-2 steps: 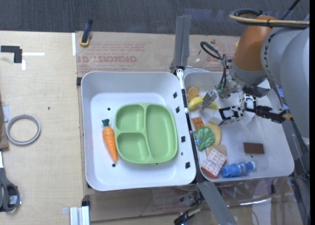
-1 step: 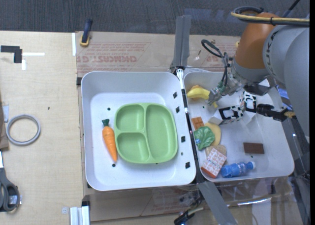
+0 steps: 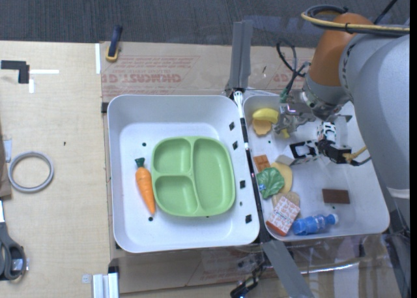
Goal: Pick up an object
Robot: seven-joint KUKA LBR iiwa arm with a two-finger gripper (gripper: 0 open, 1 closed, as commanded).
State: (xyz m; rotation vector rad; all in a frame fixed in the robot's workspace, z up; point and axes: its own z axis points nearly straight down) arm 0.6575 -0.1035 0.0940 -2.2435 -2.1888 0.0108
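Observation:
My gripper [image 3: 285,122] hangs low over the far part of the right bin [image 3: 365,215], just right of a yellow banana-shaped toy [image 3: 264,115]. Nothing shows between its tips. Nearer the front of that bin lie a small orange block [image 3: 261,162], a green leafy toy [image 3: 268,181] on a pale yellow disc [image 3: 285,174], a red-and-white packet [image 3: 283,215], a blue bottle [image 3: 314,223] and a brown block [image 3: 335,195].
The left bin [image 3: 124,179] holds a green divided plate [image 3: 193,176] and an orange carrot [image 3: 145,188] beside it. A grey tape ring [image 3: 28,171] and scissors [image 3: 11,259] lie on the bench at the left. The arm [image 3: 378,81] covers the right bin's far right.

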